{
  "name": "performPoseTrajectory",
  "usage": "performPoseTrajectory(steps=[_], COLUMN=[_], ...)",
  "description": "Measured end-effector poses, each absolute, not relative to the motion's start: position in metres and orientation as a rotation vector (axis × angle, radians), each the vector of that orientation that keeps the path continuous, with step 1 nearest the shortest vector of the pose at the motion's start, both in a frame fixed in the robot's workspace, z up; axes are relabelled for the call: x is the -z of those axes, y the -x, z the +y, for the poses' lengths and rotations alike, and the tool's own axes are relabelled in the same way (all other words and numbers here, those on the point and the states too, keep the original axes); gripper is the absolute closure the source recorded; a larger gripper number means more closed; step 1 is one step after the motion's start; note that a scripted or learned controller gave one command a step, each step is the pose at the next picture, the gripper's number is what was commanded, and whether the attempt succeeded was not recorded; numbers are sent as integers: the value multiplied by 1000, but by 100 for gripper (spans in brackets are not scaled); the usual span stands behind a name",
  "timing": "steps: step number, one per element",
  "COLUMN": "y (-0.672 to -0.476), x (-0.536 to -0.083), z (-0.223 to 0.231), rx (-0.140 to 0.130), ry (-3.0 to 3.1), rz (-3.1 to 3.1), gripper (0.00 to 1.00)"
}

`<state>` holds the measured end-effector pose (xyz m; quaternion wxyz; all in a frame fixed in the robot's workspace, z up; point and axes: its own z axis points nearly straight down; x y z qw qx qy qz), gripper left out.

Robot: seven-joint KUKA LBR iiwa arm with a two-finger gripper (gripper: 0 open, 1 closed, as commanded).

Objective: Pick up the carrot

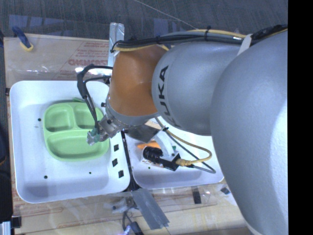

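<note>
A small orange piece, the carrot [149, 145], lies in the right bin [166, 180], mostly covered by the arm's wrist above it. My gripper [97, 136] hangs over the left bin [58, 185], at the right edge of a green divided plate [68, 131]. It is to the left of the carrot, across the wall between the two bins. The gripper's tip looks small and blurred against the plate.
The arm's grey body and orange band [134, 82] cover most of the right bin. A black connector with a yellow cable [159, 158] lies just below the carrot. Black cables [85, 89] loop over the plate's upper right. White floor shows around the plate.
</note>
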<state>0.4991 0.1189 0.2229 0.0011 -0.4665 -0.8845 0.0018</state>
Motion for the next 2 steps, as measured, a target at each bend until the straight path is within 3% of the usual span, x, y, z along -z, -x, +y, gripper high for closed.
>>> performPoseTrajectory(steps=[1, 2], y=[-548, -551], x=[-324, -257], z=[32, 18], rx=[3, -2], ry=[1274, 763], rz=[-2881, -3045], gripper=[100, 100])
